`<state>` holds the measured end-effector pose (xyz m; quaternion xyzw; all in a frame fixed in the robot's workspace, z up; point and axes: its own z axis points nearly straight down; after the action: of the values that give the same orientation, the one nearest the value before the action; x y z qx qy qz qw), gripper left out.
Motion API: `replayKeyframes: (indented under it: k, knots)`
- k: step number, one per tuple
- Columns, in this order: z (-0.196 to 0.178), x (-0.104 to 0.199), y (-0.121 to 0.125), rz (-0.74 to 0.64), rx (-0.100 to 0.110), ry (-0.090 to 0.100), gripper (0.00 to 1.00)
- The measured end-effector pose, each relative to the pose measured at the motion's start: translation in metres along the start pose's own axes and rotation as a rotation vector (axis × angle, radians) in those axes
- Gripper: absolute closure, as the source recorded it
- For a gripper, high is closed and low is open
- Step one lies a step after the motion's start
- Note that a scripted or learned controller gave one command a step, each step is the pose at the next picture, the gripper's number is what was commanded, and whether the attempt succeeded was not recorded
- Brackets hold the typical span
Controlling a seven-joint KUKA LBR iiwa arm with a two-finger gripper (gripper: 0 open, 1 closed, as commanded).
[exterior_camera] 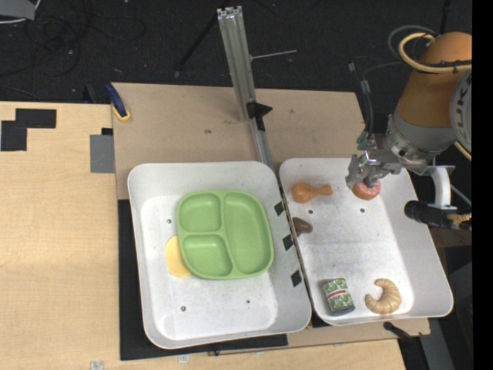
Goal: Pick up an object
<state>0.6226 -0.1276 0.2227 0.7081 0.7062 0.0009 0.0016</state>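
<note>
My gripper (365, 180) hangs over the far part of the right bin (420, 260), directly above a pink-red round object (368, 191) that shows just under its tip. Whether that object is held or only lies beneath it, I cannot tell. An orange drumstick-shaped toy (310, 192) lies to the gripper's left near the bin's far left corner. A small brown piece (302, 225) lies by the bin's left wall. At the near end sit a green can (337, 295) and a tan croissant (385, 295).
The left bin (154, 299) holds a green divided plate (225, 233) with a yellow item (176, 257) partly under its left edge. A metal post (240, 75) rises behind the two bins. The arm's black side fitting (431, 213) overhangs the right bin's right wall.
</note>
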Motion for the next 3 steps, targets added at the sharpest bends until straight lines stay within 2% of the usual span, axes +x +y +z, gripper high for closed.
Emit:
replayKeyframes:
  k: [1,3]
  knots:
    - [-0.037,-0.001,0.001,-0.003,0.001,0.0,1.0]
    - [-0.01,0.1,-0.039,-0.006,0.009,0.002,1.0]
